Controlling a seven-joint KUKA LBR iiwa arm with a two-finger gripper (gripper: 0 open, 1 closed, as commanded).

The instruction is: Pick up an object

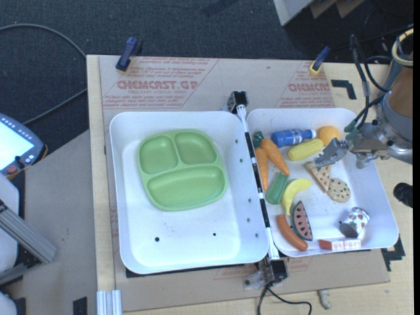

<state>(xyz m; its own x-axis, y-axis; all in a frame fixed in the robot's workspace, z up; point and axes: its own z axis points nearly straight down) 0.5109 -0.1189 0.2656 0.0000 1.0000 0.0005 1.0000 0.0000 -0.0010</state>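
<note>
A flat wooden surface (197, 84) printed with red lettering carries two shallow white plastic bins with rounded corners, side by side. The left bin (131, 241) holds a smooth pale green plastic plate (182, 169) with three compartments, lying toward that bin's twelve o'clock side. The right bin (384, 209) is crowded with glossy toy food. Near its twelve o'clock edge lie a blue plastic bottle (291, 137) on its side, a round orange fruit (329, 135) at about one o'clock, and just below them a bumpy yellow corn cob (305, 150). Along the nine o'clock wall run two tapered orange carrots (270, 159), with a dark green pepper-like piece (275, 188) beneath. Toward the centre sit a curved yellow banana (294, 192) and a tan speckled wedge-shaped cracker (331, 184). At six o'clock lie a watermelon slice with black seeds (300, 220) and a reddish sausage (291, 233); at five o'clock, a crinkled silver-wrapped sweet (353, 222) and a flat red and white packet (340, 244). The grey metal claw (333, 153) reaches in from three o'clock, low over the right bin between the corn cob and the cracker; whether it is released or clenched cannot be told, and nothing visibly sits between its tips.
</note>
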